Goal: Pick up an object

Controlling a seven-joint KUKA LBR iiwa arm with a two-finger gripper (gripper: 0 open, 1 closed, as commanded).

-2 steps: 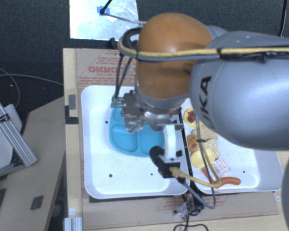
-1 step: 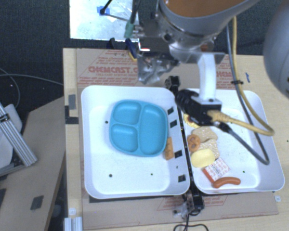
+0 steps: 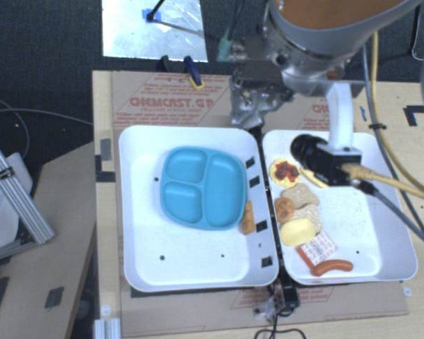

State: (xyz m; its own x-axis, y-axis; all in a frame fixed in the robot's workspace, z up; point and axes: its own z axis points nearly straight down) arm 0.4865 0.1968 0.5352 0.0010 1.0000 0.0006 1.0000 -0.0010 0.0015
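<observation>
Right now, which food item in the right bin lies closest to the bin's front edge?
The red sausage. It lies alone below the red-and-white packet, while the other foods cluster higher up.

Dark carpet floor surrounds a tan bench; shiny metal sheet behind.

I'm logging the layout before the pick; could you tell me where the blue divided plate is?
The blue divided plate lies in the left bin, towards its right half, with a small brown food piece against its lower right edge.
</observation>
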